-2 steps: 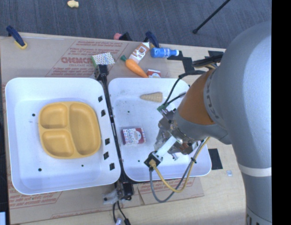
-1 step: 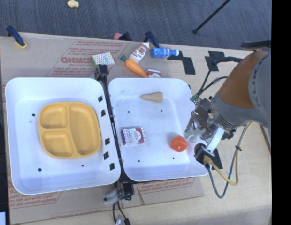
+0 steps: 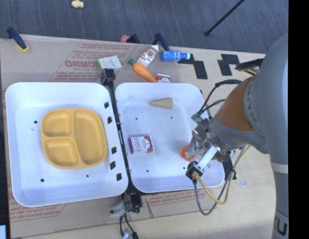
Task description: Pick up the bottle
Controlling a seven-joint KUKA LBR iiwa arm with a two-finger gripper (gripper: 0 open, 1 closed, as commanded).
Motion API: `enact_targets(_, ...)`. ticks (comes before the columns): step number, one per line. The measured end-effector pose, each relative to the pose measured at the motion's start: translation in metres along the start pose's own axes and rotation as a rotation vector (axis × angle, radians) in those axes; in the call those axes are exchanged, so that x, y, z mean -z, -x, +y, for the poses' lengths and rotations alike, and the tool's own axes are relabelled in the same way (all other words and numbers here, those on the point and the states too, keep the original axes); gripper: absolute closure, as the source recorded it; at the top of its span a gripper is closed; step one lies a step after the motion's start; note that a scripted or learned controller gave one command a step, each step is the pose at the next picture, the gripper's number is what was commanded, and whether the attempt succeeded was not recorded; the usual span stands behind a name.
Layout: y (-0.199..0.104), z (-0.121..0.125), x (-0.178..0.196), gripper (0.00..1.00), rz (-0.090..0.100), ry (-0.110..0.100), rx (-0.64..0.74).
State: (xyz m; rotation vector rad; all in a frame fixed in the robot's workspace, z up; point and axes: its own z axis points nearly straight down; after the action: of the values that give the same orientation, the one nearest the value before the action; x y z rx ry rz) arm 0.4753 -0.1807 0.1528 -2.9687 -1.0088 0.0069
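**Gripper low over the near right corner of the right bin**

Gripper (image 3: 197, 151) is lowered into the right bin (image 3: 159, 187), near its right wall, probably to get down to an object lying flat on the floor. Its state, open or closed, cannot be told from this angle. An orange-red object (image 3: 185, 153), probably the bottle, lies touching or just beside the gripper's left edge and is partly hidden by it. No grasp is visible. The packet (image 3: 142, 144) and cone (image 3: 161, 103) lie well apart.

The bench (image 3: 40, 54) bears two white bins (image 3: 25, 183) — behind them a carrot (image 3: 143, 71) and blue bottle (image 3: 172, 56).
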Motion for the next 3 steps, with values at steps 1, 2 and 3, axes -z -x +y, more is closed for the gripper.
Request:
enact_targets(1, -0.007, -0.009, -0.023, 1.0, 0.0, -0.002, -0.154)
enact_targets(2, -0.02, -0.024, -0.011, 1.0, 0.002, 0.001, -0.446)
enact_targets(3, -0.017, -0.022, 0.099, 1.0, 0.002, 0.002, -0.3)
